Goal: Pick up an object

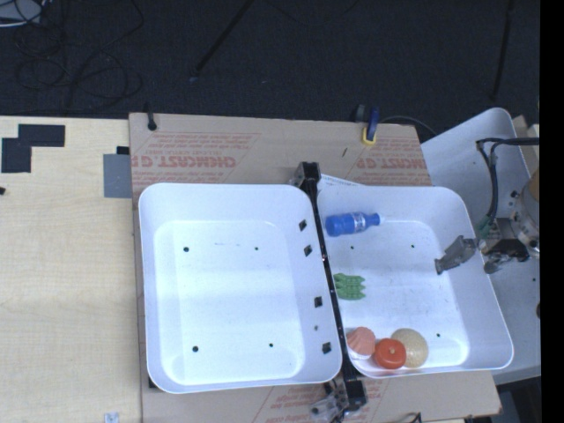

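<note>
Grey pincer (pixel 451 258) sits at the right side of the right bin (pixel 480 324), above its floor; whether it is released or clenched cannot be told, and nothing shows in its grip. Blue bottle (pixel 352 224) lies near the bin's upper left. Green object (pixel 349 286) lies beside the divider. Red, pink and tan round pieces (pixel 389 352) cluster at the lower edge. Left bin (pixel 150 280) adjoins on the table (pixel 62 280).

Bright even light, bins glary, pic soft.

Two shallow white plastic bins (pixel 159 236) sit on brown printed cardboard (pixel 264 148). One holds a blue plastic bottle (pixel 351 224), a green ridged piece (pixel 349 286) and a round red-orange object (pixel 389 353).
</note>
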Robot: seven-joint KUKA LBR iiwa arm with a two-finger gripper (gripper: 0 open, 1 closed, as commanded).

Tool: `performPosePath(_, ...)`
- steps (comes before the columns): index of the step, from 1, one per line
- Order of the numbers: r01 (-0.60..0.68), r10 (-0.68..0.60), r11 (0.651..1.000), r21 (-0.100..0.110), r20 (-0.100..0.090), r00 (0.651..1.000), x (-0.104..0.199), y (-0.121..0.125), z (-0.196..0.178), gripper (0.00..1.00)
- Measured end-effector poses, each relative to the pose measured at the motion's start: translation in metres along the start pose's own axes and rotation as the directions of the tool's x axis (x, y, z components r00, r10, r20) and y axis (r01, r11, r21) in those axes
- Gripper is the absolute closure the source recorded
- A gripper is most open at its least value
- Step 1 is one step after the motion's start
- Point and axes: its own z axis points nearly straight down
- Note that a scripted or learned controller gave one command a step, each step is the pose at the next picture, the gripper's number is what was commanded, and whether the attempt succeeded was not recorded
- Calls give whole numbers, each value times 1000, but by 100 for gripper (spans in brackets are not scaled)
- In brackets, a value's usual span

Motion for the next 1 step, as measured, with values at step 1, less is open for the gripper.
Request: performPosePath(1,2,-2,1000,1,-1,1000,0,0,-10,100)
